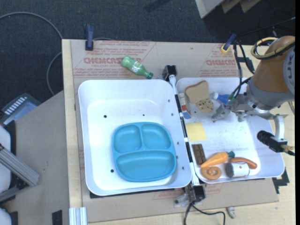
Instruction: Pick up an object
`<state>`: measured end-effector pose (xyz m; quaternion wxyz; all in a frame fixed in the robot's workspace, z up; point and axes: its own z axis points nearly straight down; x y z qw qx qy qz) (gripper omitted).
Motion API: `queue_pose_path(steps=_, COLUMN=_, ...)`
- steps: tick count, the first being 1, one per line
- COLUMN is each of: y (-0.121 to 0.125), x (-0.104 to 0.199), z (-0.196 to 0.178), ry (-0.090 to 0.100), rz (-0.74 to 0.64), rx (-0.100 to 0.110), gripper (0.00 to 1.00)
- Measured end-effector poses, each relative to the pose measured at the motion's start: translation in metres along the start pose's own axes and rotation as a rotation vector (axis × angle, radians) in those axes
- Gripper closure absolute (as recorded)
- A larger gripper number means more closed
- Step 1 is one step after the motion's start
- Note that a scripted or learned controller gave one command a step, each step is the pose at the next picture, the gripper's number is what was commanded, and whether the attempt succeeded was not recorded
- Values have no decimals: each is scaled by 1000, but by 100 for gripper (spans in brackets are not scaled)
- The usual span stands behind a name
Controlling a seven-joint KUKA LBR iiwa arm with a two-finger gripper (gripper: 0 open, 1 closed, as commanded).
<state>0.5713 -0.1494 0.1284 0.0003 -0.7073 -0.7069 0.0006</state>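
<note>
- Carrot [215,159] and sausage [243,162] are lying nearest, crowding together.
- Gripper [229,112] is hovering beside the cracker [205,106]; finger state: cannot tell.
- Closing might be catching nothing.

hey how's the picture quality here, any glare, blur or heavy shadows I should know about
Camera view: even, soft light, no hard shadows; the left white bin is bright with mild glare on its floor; the blue tray reads crisp; the gripper and small items around it look slightly soft; the dark floor at top loses detail.
</note>
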Motion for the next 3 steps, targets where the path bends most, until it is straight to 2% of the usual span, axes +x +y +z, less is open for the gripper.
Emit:
queue_pose_path(steps=1, y=-93, x=-13, z=44, ry=0, rz=1, rx=0, gripper=0)
queue_pose_path(steps=2, y=-23, x=-32, z=-6, ry=-1, rz=-1, rx=-3, gripper=0)
queue_pose_path(steps=3, y=82, x=-16, z=43, ry=2, rz=-1, rx=1, gripper=0)
